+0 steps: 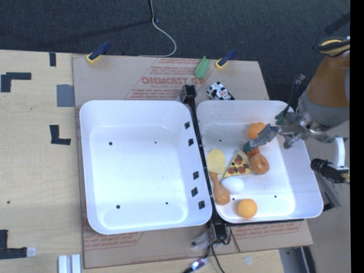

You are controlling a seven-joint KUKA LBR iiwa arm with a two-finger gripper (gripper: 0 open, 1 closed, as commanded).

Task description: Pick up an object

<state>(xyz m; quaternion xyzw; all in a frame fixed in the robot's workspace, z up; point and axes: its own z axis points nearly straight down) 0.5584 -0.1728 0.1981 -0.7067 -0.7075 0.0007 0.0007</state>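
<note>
The right bin [284,201] holds several toy foods. An orange fruit [255,129] lies near its back, and a pizza slice [238,165] lies in the middle with a brown piece [260,164] just to its right. A yellow piece [216,160], a white egg [232,184], a brown drumstick shape [220,194] and an orange ball [247,208] lie toward the left and front. My gripper [254,144] reaches in from the right, its tip low between the orange fruit and the pizza slice. I see nothing lifted.
The left bin [94,152] sits beside the right one, sharing a black-clipped divider [196,152]. Behind the bins lie a black-and-white toy [219,91], a green clip [202,67] and a cable [162,30]. The arm's wrist [324,104] hangs over the right bin's right wall.
</note>
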